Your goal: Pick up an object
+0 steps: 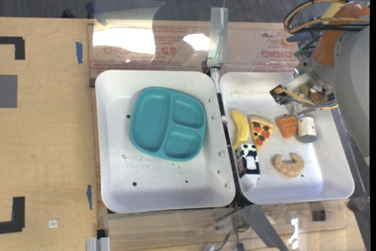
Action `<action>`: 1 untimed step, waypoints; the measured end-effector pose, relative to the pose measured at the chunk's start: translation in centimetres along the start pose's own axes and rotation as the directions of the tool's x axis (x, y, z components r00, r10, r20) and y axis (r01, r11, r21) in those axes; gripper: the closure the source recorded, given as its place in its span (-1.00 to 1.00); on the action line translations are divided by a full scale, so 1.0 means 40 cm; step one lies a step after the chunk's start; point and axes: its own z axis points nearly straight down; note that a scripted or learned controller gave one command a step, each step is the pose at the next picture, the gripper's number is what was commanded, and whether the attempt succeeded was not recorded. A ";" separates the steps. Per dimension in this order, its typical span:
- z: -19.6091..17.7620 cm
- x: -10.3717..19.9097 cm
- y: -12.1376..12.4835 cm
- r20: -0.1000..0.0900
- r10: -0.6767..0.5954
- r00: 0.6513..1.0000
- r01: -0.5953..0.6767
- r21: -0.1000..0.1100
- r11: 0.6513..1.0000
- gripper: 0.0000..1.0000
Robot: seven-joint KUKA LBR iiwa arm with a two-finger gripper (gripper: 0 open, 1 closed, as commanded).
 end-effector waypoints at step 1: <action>-0.002 -0.081 0.051 -0.003 -0.221 0.975 0.221 0.007 0.975 1.00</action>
